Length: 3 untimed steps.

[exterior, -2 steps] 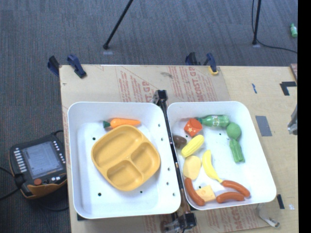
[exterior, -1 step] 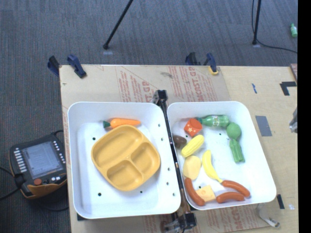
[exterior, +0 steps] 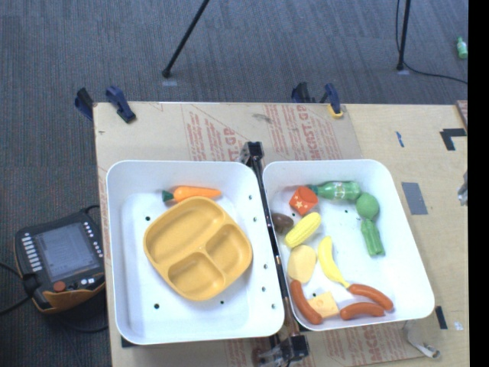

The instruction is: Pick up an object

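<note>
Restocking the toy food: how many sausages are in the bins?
3, all in the right bin's near end: sausage left of cheese, two sausages by the near-right corner.

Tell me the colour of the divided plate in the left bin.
Yellow-orange. The divided plate shows plainly in the camera view, beside a toy carrot.

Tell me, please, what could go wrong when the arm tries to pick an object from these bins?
The toys in the right bin are crowded: the corn, potato and banana lie close together, so a grasp may catch two or push one aside. The sausages and cheese sit near the front wall, which could block the approach. In the left bin, the carrot touches the yellow plate's rim.
</note>
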{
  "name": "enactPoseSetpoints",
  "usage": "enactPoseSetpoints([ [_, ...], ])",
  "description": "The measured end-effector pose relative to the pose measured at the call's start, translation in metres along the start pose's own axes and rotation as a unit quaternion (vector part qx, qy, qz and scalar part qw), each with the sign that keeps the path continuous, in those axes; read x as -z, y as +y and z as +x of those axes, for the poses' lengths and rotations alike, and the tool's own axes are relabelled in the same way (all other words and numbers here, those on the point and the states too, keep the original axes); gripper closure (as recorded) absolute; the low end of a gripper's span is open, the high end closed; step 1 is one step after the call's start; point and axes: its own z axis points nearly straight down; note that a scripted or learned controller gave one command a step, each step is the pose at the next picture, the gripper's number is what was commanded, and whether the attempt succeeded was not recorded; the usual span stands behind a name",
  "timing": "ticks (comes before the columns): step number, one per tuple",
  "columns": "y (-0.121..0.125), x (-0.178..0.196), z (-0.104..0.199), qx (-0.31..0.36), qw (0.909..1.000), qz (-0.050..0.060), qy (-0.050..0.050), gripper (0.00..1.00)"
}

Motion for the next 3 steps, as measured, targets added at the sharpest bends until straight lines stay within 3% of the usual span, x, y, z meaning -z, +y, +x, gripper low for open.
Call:
enactPoseSetpoints([
  [3, 0.001, 0.028, 0.003, 0.016, 0.9999, 0.003, 0.000, 1.00],
])
